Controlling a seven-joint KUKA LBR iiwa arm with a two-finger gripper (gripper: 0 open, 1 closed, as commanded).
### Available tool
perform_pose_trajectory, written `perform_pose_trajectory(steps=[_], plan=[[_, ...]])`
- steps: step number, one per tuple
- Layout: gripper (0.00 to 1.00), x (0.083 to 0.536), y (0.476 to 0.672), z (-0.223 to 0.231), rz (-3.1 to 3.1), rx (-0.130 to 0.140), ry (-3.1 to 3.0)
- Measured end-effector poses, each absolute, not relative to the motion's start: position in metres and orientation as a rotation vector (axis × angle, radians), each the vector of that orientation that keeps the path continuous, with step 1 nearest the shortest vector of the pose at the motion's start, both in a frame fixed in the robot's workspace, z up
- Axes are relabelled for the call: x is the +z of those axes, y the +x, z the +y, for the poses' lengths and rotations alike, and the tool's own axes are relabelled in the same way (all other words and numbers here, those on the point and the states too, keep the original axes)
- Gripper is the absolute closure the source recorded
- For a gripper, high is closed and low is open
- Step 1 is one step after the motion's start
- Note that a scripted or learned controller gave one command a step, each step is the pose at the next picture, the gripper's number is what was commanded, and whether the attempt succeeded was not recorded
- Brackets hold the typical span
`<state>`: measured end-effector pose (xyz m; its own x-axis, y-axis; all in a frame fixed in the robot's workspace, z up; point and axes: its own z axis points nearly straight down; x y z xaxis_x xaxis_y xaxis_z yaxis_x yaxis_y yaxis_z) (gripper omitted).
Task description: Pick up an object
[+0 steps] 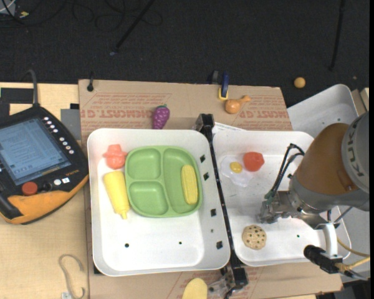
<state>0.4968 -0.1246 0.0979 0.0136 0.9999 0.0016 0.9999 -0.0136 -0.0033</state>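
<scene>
arm (327, 167) reaches in from the right, low over the right bin (287, 254). tool (269, 212) sits down near the bin floor, just above the cookie (254, 236); finger spread can't be told, dark and blurred, nothing seen pinched in it. near the cookie, but touching or apart is unclear.

counter (37, 254) is light wood, brown cardboard (174, 101) under both bins, dark floor beyond at top. left bin (149, 254) holds a green divided plate (159, 182) with a corn cob (189, 184) in its right compartment; yellow bottle-shaped toy (116, 193) just left of the plate, pinkish-red toy (114, 156) above that. right bin also has a red toy (254, 161) and a fried egg toy (236, 168) side by side near the back. teach pendant (28, 161) on the counter at left. purple grapes toy (160, 116) and orange gourd-like toy (235, 104) on the cardboard behind the bins. small orange ball (299, 82) on the floor.

yellow object (195, 288) at bottom edge cut off. arm hides the right bin's right side.
</scene>
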Motion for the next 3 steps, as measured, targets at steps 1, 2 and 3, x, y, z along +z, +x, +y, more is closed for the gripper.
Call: perform_pose_trajectory(steps=[1, 2, 3], plan=[[1.00, 0.142, 0.501, -0.120, -2.222, -0.002, -2.222], [1.00, 0.200, 0.502, -0.130, -2.222, -0.003, -2.224], [1.00, 0.229, 0.503, -0.131, -2.222, -0.002, -2.222]])
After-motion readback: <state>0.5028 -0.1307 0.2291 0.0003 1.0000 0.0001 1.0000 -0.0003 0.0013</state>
